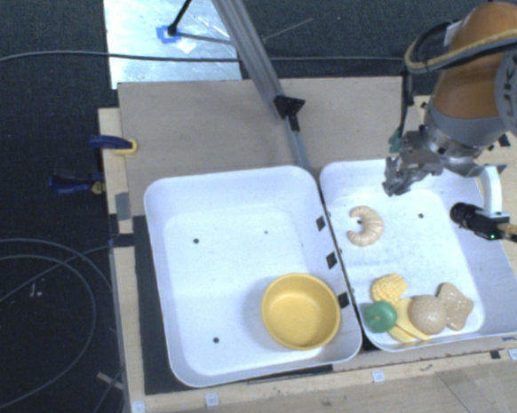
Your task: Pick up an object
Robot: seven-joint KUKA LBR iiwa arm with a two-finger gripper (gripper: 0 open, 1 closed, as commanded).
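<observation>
Lying curled in right bin [439, 231]: pale tan croissant [365, 225].

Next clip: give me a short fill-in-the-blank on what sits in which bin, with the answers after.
1. The yellow bowl sits in the ____ bin.
2. The croissant lies in the ____ bin.
3. The gripper hangs over the right bin's ____ edge.
4. The green ball lies at the right bin's ____ edge.

Answers: left; right; far; near
</observation>
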